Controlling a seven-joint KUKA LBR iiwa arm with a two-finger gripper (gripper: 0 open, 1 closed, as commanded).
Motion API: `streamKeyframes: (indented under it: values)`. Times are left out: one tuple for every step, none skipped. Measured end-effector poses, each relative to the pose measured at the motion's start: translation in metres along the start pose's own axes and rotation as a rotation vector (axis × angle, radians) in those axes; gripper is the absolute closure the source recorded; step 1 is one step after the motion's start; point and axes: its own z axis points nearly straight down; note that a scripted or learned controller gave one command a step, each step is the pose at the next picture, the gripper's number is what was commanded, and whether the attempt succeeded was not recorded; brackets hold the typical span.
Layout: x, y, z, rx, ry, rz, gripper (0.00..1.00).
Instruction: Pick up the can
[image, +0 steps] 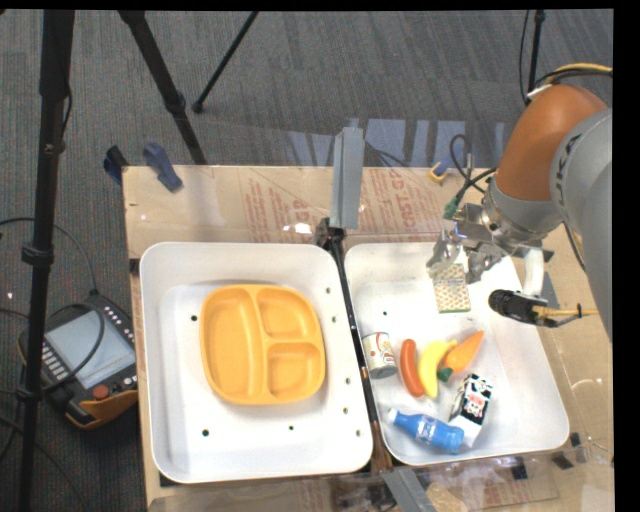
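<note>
Two white bins share a cluttered bench, where the gripper (457, 262), fingers spread and holding nothing, hangs over the right bin (545, 400), well short of the can (377, 354) lying against its left wall.

Can (377, 354) against left bin wall (352, 330), hot dog (410, 367) close right; open above.

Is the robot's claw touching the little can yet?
Apart. The camera view shows the gripper up near the back of the right bin, while the can lies by the bin's left wall, with bare white floor between them.
</note>
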Motion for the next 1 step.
streamKeyframes:
  values:
    - [0.0349,-0.0452,-0.0797,0.002,-0.001,0.212,1.00]
